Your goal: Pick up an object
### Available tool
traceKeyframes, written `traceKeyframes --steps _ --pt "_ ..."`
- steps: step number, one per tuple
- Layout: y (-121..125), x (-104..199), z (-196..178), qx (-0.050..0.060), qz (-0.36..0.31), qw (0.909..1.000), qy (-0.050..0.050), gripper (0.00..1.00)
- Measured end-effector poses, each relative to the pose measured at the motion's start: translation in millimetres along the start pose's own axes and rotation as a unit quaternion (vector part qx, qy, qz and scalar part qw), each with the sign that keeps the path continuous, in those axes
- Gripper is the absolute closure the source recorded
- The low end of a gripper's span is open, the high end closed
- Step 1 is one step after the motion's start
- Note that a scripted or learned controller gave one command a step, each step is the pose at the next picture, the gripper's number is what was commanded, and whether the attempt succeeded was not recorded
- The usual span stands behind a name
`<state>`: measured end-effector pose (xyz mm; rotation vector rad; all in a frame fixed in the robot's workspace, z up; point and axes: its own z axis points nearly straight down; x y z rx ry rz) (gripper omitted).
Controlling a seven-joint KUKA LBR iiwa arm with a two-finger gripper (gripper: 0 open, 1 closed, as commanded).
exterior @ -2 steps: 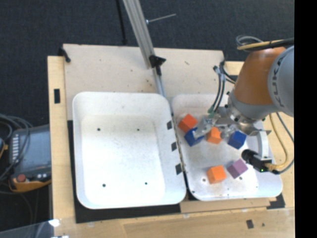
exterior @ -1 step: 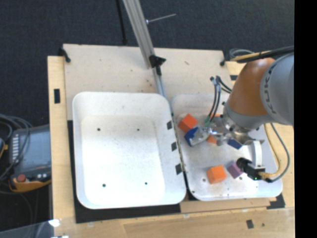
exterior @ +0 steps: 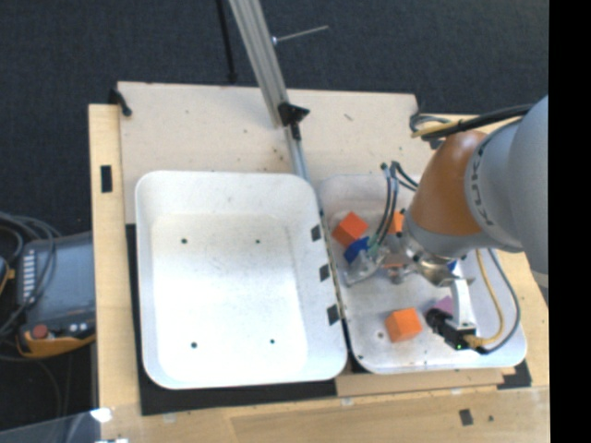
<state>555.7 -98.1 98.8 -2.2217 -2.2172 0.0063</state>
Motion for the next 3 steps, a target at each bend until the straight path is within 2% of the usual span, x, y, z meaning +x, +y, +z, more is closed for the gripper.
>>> traceKeyframes --steps 1,3 --pt "2 -1 -14 -0.005 0.004 1.0 0.0 1.0" --pt "-1 -14 -138 -0.007 -0.002 1.0 -0.001 1.0"
